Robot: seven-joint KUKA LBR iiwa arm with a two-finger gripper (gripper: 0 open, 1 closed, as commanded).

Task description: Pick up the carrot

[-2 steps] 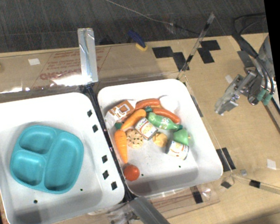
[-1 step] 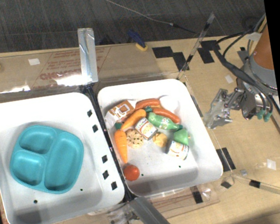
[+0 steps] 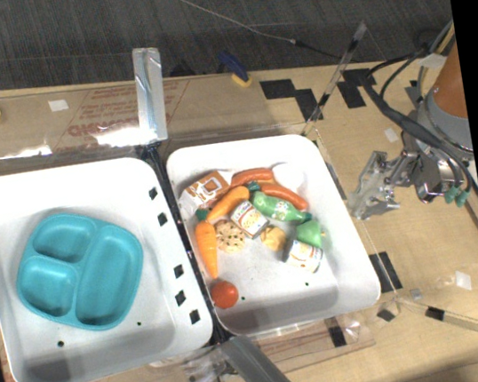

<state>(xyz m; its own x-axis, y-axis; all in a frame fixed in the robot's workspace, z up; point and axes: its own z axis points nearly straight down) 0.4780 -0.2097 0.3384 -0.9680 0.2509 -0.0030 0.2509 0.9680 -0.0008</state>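
- The end effector (image 3: 374, 191) was seen over the table (image 3: 430, 263), right of the right bin (image 3: 347, 276) and outside its wall; whether its fingers were spread or closed could not be told, and nothing was seen held.
- The carrot (image 3: 206, 246) was seen lying along the right bin's left wall, green top toward the far end, tip toward a tomato (image 3: 224, 294).
- Risk judged: the carrot lay on the far side of the bin from the end effector, tight to the wall, so a finger could strike the wall or rim on descent.
- Risk judged: a cookie (image 3: 228, 237) touched the carrot's right side and an orange sausage (image 3: 227, 202) lay near its top; a wrong item could be pinched or the carrot rolled.
- Right bin contents noted: carrot, tomato, cookie, sausages, green vegetables (image 3: 279, 206), small packets, crowded together.
- Left bin (image 3: 19, 364) was seen to hold a teal tray (image 3: 79, 269), nothing in its compartments.
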